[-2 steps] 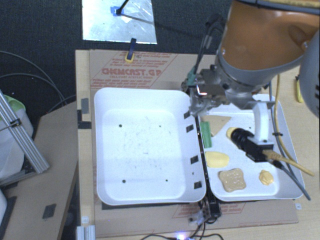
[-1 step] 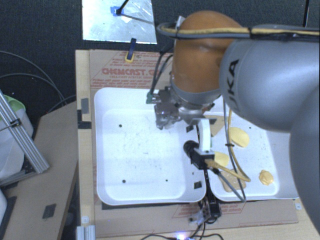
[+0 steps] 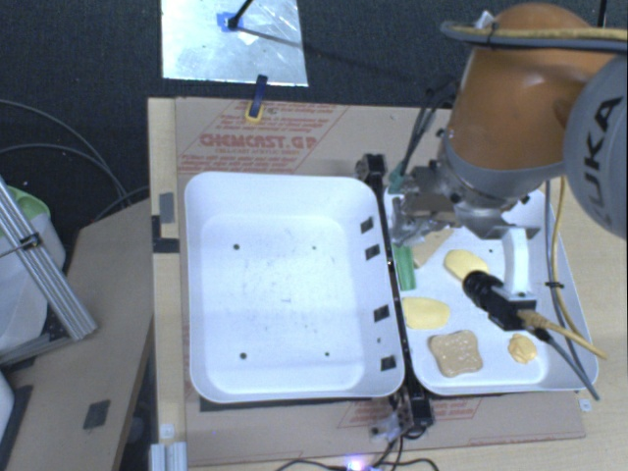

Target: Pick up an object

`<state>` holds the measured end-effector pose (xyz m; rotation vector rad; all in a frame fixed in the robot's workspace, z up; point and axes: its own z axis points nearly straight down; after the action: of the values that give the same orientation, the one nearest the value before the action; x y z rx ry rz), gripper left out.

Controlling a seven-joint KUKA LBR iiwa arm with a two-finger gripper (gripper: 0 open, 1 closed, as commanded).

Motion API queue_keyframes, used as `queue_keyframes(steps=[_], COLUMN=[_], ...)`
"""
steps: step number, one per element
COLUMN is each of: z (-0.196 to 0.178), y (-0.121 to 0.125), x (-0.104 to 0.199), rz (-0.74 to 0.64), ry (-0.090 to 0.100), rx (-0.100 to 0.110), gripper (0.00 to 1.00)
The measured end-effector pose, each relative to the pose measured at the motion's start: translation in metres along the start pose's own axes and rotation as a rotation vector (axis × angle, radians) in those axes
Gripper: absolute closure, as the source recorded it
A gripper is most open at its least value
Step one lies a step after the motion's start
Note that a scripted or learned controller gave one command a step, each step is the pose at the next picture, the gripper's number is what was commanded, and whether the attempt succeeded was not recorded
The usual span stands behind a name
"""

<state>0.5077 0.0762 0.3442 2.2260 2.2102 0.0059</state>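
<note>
Cardboard sheeting [image 3: 265, 140] covers the bench under two shallow white bins, with dark carpet beyond. The gripper [image 3: 419, 222] hangs low over the far corner of the right bin [image 3: 491, 379], close to the seam between the bins. How wide it stands open cannot be told, nor whether it has hold of anything. Just under it lie a green strip [image 3: 403, 268] and a pale wedge [image 3: 429, 250]. Nearer the camera from it sit a yellow oval piece [image 3: 464, 263], a flat pale-yellow piece [image 3: 427, 312], a tan square biscuit [image 3: 456, 352] and a small yellow lump [image 3: 522, 348]. The left bin [image 3: 285, 283] lies to the view's left of the gripper.
</note>
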Motion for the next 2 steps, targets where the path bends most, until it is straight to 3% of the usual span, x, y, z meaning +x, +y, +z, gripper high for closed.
queue_keyframes(steps=[1, 2], z=[-0.029, -0.033], y=[-0.021, -0.021], x=[-0.028, 0.037], rz=[-0.006, -0.017], ry=[0.001, 0.003], rx=[0.0, 0.003], gripper=[1.0, 1.0])
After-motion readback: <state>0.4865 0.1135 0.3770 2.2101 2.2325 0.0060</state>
